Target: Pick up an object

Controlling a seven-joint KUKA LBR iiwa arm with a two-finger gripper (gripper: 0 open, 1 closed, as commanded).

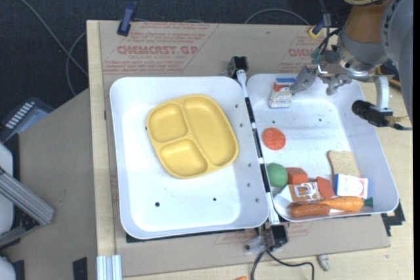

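Leftmost, sat a yellow divided plate [191, 135] in the left bin [131, 193] on the counter [105, 75]. Further right, lay across the right bin [384, 160] a small white-and-blue box [281, 94] at the far end, an orange disc [274, 138] mid-bin, and a green ball [277, 174], carrot [328, 206] and white carton [351, 187] crowded at the near end. Poised over the far right corner, the claw [319, 79]; impossible to tell whether spread or closed, and nothing seen gripped.
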